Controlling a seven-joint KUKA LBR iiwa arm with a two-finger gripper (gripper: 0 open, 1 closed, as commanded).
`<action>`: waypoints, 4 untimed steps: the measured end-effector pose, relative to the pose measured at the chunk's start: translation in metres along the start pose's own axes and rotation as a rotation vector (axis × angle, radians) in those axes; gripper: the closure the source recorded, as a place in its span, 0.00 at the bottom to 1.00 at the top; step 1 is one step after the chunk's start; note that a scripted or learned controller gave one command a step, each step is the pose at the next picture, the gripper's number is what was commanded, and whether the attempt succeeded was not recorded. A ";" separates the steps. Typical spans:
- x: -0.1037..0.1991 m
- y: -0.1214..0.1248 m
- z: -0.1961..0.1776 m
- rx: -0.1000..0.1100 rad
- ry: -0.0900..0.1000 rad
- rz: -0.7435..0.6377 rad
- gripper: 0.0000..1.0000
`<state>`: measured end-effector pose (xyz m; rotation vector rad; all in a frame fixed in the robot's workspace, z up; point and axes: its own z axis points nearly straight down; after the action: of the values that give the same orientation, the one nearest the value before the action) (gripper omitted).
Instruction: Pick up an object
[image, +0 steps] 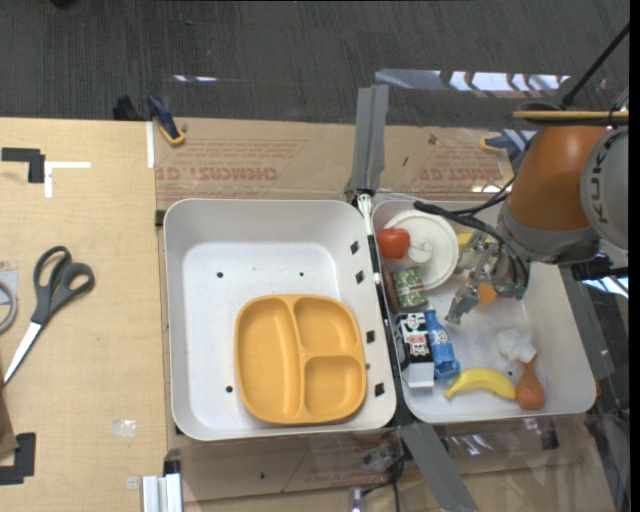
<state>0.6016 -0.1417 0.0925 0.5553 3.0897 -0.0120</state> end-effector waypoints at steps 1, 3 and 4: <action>-0.001 0.000 -0.011 0.002 -0.005 -0.003 1.00; -0.044 -0.070 -0.074 -0.007 -0.007 -0.552 0.00; -0.072 -0.026 -0.001 -0.008 -0.002 -0.058 0.00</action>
<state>0.6605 -0.1911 0.0940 0.4646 3.1014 -0.0005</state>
